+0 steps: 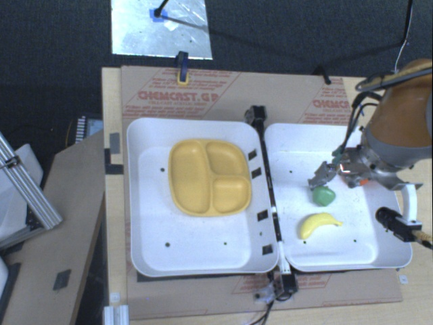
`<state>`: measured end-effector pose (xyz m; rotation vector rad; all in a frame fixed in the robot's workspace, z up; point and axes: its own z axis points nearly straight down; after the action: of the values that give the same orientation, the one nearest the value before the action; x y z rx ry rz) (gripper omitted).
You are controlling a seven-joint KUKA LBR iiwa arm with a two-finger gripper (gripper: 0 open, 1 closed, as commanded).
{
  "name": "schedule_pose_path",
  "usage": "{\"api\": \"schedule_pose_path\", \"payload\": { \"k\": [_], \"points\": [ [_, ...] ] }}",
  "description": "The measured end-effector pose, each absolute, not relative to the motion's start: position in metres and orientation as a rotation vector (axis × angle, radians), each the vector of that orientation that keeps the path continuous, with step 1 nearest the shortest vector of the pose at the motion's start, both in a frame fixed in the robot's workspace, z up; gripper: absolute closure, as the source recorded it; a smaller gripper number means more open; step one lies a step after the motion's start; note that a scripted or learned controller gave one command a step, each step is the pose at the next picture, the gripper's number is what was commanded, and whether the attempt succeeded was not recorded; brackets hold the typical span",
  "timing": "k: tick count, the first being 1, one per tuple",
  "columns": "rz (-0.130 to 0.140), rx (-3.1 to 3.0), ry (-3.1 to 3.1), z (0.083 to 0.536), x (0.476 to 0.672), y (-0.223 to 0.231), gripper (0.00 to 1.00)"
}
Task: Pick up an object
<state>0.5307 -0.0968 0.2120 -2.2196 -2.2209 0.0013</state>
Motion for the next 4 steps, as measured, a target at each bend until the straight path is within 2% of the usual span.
{"api": "schedule_pose_path", "payload": {
  "k": [2,3,4],
  "points": [
    [0.001,-2.220,-2.220,0.114,0.524,-0.088,0.00],
    [-0.002,-2.223,-2.222,0.126,0.525,-0.088,1.00],
    [-0.005,-2.227,-2.224,0.177,0.525,-0.099,1.00]
  ]
}}
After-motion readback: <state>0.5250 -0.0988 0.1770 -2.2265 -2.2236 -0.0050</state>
